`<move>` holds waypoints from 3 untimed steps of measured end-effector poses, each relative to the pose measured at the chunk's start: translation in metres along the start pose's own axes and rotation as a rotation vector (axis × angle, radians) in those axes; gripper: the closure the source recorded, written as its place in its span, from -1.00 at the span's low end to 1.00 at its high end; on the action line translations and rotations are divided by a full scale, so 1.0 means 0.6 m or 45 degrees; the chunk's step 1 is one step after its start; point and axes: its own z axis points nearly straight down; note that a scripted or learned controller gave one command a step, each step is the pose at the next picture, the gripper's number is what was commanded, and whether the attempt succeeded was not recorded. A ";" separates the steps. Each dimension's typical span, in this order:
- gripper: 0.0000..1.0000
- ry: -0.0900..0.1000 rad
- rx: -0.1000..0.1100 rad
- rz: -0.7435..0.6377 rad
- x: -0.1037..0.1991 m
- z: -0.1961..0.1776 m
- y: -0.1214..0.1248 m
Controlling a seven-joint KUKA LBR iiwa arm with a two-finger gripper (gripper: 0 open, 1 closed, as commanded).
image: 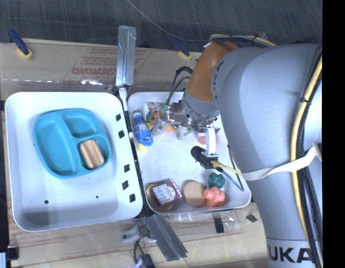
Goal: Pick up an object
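Bins sit side by side before you. In the left bin (27,205) lies a blue tray (61,149) with a brown roll (91,153) in its lower right compartment. At the divider, just inside the right bin (161,161), you have a blue bottle (141,133) lying on its side. Along that bin's near edge, from left to right: a red-labelled packet (165,194), a tan round piece (193,192), a pink lump (215,196) and a dark green piece (216,180) just above it. Near the back wall there is a small clutter of bits (156,113) you cannot sort out.

The gripper (189,124) hangs low over the back of the right bin, above that clutter, with the arm (262,110) covering the bin's right side. You cannot tell how its jaws stand, nor whether anything is in them. A black part (201,157) juts below it.

By my reading nothing is picked yet; choosing, closing and lifting are all left.
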 end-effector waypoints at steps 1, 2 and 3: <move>-1.00 -0.016 0.039 -0.153 0.019 0.004 0.021; 1.00 -0.018 0.051 -0.163 0.021 -0.011 0.018; 1.00 -0.014 -0.048 -0.352 -0.102 -0.009 -0.011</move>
